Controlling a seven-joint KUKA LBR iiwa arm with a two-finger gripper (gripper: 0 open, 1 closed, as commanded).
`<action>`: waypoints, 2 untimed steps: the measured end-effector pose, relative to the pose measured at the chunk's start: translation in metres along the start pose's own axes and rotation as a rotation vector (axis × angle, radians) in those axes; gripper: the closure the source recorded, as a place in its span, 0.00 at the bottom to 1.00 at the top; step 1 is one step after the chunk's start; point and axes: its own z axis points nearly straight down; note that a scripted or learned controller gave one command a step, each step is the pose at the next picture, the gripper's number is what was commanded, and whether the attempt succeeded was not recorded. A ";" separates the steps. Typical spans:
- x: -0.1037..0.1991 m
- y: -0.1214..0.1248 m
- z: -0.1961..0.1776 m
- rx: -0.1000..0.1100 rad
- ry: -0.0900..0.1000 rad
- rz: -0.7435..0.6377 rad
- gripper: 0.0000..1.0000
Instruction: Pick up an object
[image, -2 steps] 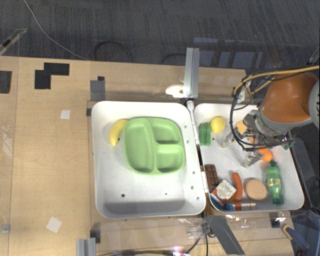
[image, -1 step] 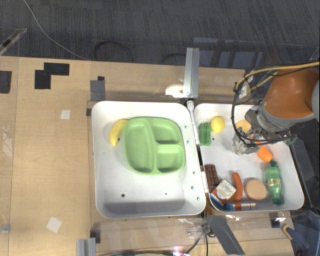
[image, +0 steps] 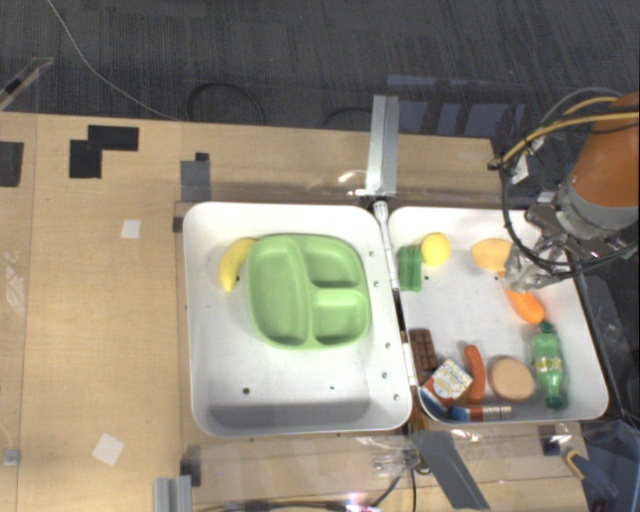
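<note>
- Camera view: we see two white bins side by side on a wooden bench, the left bin (image: 215, 400) and the right bin (image: 470, 310), split by a metal divider running from 12 to 6 o'clock.
- In the left bin we see a green tray (image: 305, 290) with compartments, lying near the middle, toward 12 o'clock.
- A banana (image: 234, 262) lies touching the tray at its 9 o'clock side.
- The arm comes in at the right bin's 2 o'clock corner, its orange band (image: 610, 165) above the wrist, with cables looping around it.
- The gripper (image: 527, 270) hangs low over the right bin at about 2 o'clock; we cannot tell whether it is released or clenched.
- A carrot (image: 527, 305) lies just below the gripper, tilted; we cannot tell whether they touch.
- A pale orange fruit (image: 491, 255) sits just beside the gripper, at its 9 o'clock.
- A lemon (image: 435, 249) and a green block (image: 409, 267) sit near the divider, at the bin's 11 o'clock.
- A green bottle (image: 547, 365) lies at 4 o'clock.
- Toward 6 o'clock we see a brown bar (image: 424, 351), a small carton (image: 449, 380), a sausage (image: 474, 370) and a round bun (image: 511, 379), close together.
</note>
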 end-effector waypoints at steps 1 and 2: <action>-0.001 0.001 0.001 -0.001 0.000 -0.001 0.00; 0.021 0.017 0.056 0.001 0.000 0.075 0.00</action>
